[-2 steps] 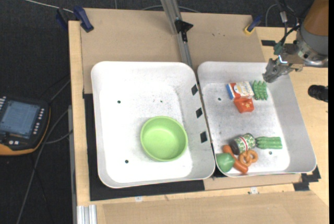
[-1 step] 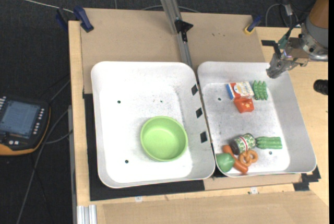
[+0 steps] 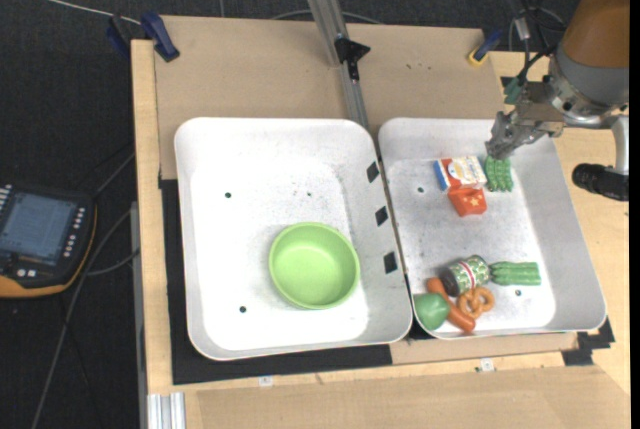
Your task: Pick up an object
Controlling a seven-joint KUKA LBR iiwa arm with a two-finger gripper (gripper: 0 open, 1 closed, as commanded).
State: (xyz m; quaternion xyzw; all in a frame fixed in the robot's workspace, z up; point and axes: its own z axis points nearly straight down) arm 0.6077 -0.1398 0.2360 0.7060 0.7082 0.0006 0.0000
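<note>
The hand (image 3: pixel 505 149), its grip impossible to tell, hovers by a small ridged green toy (image 3: pixel 499 174) crowding a red-and-white carton (image 3: pixel 463 175), risking a glancing miss.

We see an evenly lit scene, with bright, diffuse light from above and no hard glare. The 2 white bins (image 3: pixel 270 147) come close to overexposure, their speckled floors washed pale, while the dark floor (image 3: pixel 60 57) around the bench (image 3: pixel 250 67) falls nearly black. Shadows are soft and short, hugging the green bowl (image 3: pixel 314 264) and the bin rims. Focus is moderate throughout; small toys look slightly soft and grainy, and straight edges bow faintly near the frame's borders.
</note>
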